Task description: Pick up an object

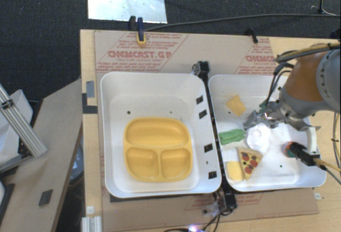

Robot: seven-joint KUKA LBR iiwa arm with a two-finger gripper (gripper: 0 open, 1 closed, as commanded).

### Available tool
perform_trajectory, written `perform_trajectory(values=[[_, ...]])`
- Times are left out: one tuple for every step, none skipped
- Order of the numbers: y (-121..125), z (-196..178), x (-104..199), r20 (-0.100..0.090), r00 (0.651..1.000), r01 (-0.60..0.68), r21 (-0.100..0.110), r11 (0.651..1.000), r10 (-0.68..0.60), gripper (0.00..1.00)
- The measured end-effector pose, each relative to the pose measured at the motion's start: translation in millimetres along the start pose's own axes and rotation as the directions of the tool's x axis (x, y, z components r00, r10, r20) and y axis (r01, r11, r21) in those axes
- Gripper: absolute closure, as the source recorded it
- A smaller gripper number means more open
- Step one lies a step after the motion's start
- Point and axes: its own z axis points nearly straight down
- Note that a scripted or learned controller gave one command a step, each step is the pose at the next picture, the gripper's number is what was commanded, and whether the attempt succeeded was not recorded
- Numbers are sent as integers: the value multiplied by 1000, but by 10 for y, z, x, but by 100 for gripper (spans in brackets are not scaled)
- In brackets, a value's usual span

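Object to pick: none is chosen yet as far as you can see; the candidates all lie in the right bin (256, 83), and none of them is lifted.
Left bin (154, 81): you see a yellow divided tray (157, 148) lying flat in it, well apart from the arm; nothing there looks involved in this try.
Green piece (231, 136): it lies just right of the divider between the bins, near the middle of the right bin's left side.
Yellow block (235, 105): it sits above the green piece, towards the far wall.
Pale yellow piece (234, 170): it lies at the near edge, touching or just beside the pizza slice (249, 161).
White lump (259, 137): it lies just above the pizza slice, and it is the thing nearest the end effector.
End effector (261, 117): you see it low over the right bin, at the upper edge of the white lump; you cannot tell how it is set, because the wrist and cables hide the tips.
Red and green piece (292, 149): it lies to the right, below the wrist.
Done so far: the arm is over the bin, at best in approach.
Left to do: grasp one thing and raise it clear, which you should judge as wholly outstanding.
Worktop (160, 47): it carries both bins.
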Motion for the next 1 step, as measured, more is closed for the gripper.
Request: perform_trajectory(values=[[9,-113,-3,1,1000,0,-3,1000,0,100]])
